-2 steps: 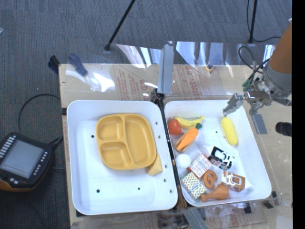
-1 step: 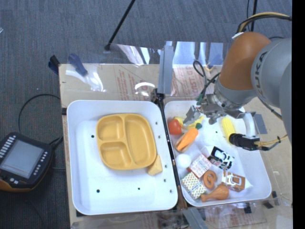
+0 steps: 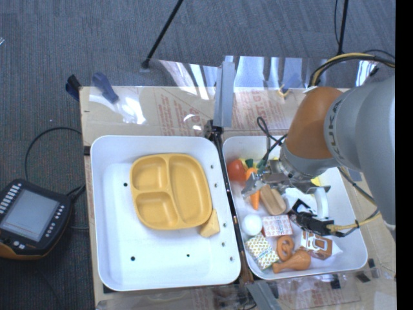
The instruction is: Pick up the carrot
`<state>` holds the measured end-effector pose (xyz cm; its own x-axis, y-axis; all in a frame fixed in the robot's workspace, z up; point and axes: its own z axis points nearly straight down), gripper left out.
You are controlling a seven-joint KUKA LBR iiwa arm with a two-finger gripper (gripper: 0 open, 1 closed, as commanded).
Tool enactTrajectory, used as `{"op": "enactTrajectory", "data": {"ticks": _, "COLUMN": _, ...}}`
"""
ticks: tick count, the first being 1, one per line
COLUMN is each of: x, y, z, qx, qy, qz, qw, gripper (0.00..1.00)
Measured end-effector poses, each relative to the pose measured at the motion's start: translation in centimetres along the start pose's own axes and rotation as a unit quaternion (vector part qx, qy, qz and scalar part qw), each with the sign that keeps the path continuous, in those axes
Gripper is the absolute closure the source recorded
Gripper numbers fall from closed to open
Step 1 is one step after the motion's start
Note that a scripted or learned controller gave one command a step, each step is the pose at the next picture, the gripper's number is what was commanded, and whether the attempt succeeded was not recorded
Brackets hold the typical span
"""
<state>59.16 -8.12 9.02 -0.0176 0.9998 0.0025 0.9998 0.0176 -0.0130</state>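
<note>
The carrot (image 3: 255, 199) is a small orange piece in the right bin (image 3: 357, 236), near its left wall, between a red tomato (image 3: 236, 169) and a tan bun (image 3: 273, 201). My gripper (image 3: 259, 183) is low in that bin, right over the carrot's upper end and hiding part of it. From this angle I cannot make out whether anything is held. The grey arm with its orange band (image 3: 314, 131) reaches in from the right and covers the bin's back right part.
Around the carrot lie a white egg (image 3: 251, 224), a small printed packet (image 3: 277, 225), a checked waffle (image 3: 262, 250), a pretzel (image 3: 284, 244) and a drumstick (image 3: 293, 261). The left bin (image 3: 116, 250) holds a yellow divided plate (image 3: 171, 190) and a cheese wedge (image 3: 210, 225).
</note>
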Motion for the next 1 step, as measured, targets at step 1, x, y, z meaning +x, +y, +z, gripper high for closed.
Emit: {"op": "enactTrajectory", "data": {"ticks": 1, "x": -0.13, "y": 0.41, "z": -1.60, "qx": -0.006, "qy": 0.001, "qz": 0.003, "qw": 1.0000, "gripper": 1.00}}
